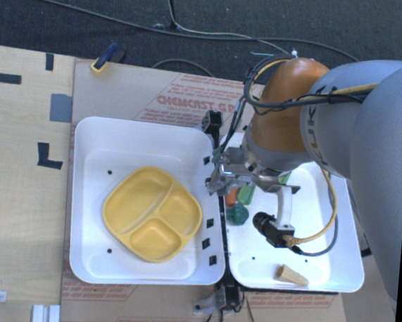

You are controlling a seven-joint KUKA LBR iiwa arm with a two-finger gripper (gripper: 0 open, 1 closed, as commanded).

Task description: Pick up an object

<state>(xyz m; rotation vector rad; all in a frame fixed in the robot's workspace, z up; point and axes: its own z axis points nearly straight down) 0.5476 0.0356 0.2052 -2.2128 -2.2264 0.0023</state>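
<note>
Camera view, bench from above: left bin (pixel 89 181) holds a yellow divided plate (pixel 153 213), lying flat near its centre; right bin (pixel 339 269) holds a tan wedge (pixel 292 274) toward 5 o'clock, apart from the rest; arm (pixel 333 113) reaches over the right bin's 10 o'clock corner; gripper (pixel 235 190) low at the shared wall, a green-and-orange object (pixel 239 204) directly beneath it; contact unclear; jaw state: cannot tell.
</note>
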